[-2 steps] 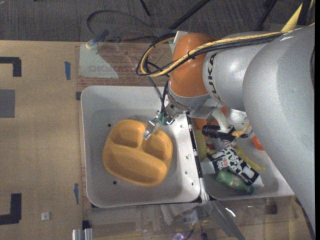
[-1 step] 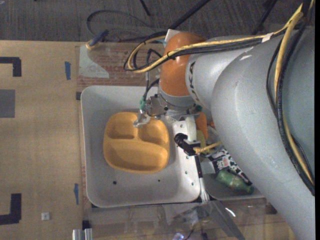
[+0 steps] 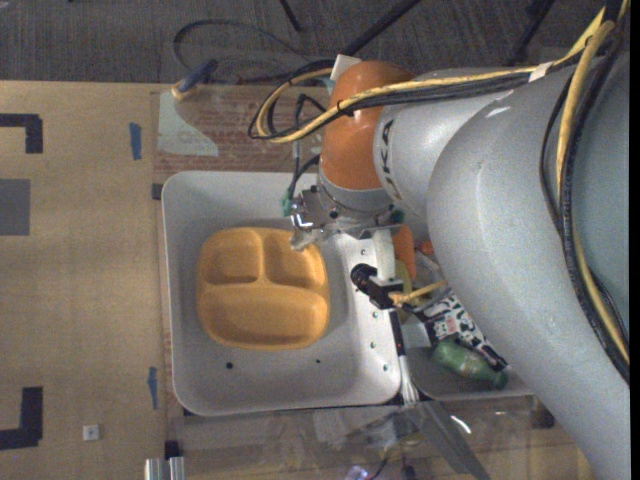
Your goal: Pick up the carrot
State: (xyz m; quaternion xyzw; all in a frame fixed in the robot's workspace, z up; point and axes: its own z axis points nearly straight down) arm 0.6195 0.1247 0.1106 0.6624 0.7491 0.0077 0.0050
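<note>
A thin strip of orange, apparently the carrot (image 3: pixel 404 252), shows in the right bin just past the divider, mostly hidden under the arm. My gripper (image 3: pixel 301 232) hangs below the orange wrist band over the left bin, at the upper right corner of the yellow divided plate (image 3: pixel 262 288). It sits left of the carrot, on the other side of the divider. Nothing is seen held in it.
The left white bin (image 3: pixel 190 268) holds the yellow plate. In the right bin lie a green object (image 3: pixel 466 360) and a black-and-white packet (image 3: pixel 456 324), partly under the arm. The big grey arm covers most of the right side. Cables loop above the bins.
</note>
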